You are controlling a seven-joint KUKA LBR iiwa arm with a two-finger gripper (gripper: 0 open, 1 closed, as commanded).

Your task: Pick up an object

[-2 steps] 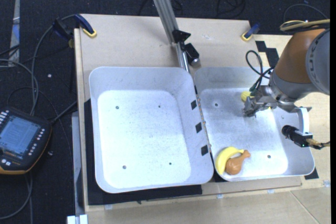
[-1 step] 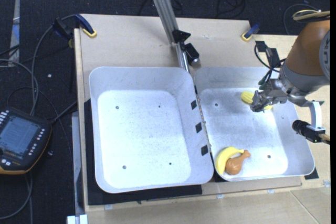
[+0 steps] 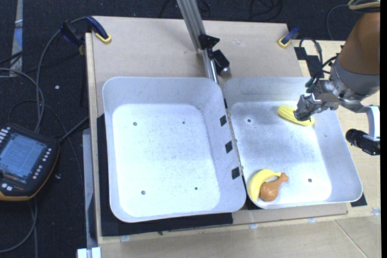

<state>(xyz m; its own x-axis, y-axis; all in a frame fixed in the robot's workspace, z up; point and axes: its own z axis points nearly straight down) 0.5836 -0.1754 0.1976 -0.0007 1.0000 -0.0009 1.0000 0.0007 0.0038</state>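
The yellow object (image 3: pixel 294 116) is lying in the right bin (image 3: pixel 284 154), up near its far right corner, and we are bringing our gripper (image 3: pixel 305 107) down right on top of it. We are reaching in from the right, the orange band (image 3: pixel 361 48) of our arm sitting above the wrist, so that the fingers are meeting the object's right end from above; that, we are judging, is why the wrist is tilting towards the bin's middle. We cannot tell whether the gripper is parted, closed or clamping the yellow object: its dark tips are blending with the object's right end, and nothing is showing the object lifted off the bin floor. We are treating the pick as not yet made.

Two more things are resting at the near edge of the same bin, well apart from the gripper: a yellow banana-shaped piece (image 3: pixel 261 178) and an orange-brown piece like a drumstick (image 3: pixel 271 188), touching each other, likely having slid down against the rim. The left bin (image 3: pixel 163 148) is lying just beside the right one, their rims overlapping along the middle.

Much is hard for us to make out. The right end of the yellow object is hiding under the gripper, so its full shape is uncertain. Our arm is being cut off by the frame's right side
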